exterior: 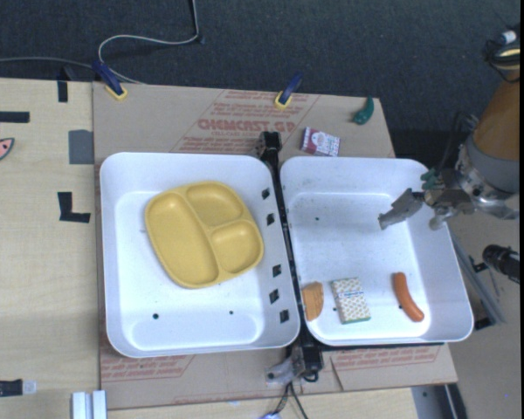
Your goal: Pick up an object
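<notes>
Nearest, along the near wall of the right bin (437, 234), lie three things in a row: a bun (313, 299) at the left, a small patterned box (351, 300) just beside it, and a sausage (408, 297) further right, apart from the box. In the left bin (122, 260) a yellow divided plate (204, 233) lies tilted near the middle. Above the right bin's right side the hand (417, 209) hovers, fingers spread, with nothing between them, well apart from the three things. On the cardboard (201, 120) beyond the bins lies a small red packet (320, 141), and a green object (363, 111) sits at the far right corner.
</notes>
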`<state>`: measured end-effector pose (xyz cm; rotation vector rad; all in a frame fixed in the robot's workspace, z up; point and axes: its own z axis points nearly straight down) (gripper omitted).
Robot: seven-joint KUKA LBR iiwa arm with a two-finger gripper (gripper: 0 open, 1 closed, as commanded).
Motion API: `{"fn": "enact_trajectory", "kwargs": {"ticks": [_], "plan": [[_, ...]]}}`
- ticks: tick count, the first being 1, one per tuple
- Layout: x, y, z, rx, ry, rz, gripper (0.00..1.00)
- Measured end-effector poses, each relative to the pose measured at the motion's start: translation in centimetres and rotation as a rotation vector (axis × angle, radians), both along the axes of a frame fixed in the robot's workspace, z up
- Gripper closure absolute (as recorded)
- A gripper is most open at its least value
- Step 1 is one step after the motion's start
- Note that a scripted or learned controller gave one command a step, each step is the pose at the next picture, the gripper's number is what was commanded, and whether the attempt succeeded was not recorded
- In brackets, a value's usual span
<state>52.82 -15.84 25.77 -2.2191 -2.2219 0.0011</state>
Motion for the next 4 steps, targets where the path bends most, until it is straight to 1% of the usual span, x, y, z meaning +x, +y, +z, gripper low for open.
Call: {"fn": "enact_trajectory", "kwargs": {"ticks": [1, 2, 3, 4], "plan": [[0.0, -3.4, -13.0, 0.001, 0.003, -0.002, 0.00], [1.2, -5.0, -17.2, 0.000, -0.002, 0.000, 0.00], [-2.2, -4.7, -17.1, -0.004, -0.007, -0.001, 0.00], [-2.2, -4.8, -16.1, -0.005, -0.009, -0.001, 1.00]]}}
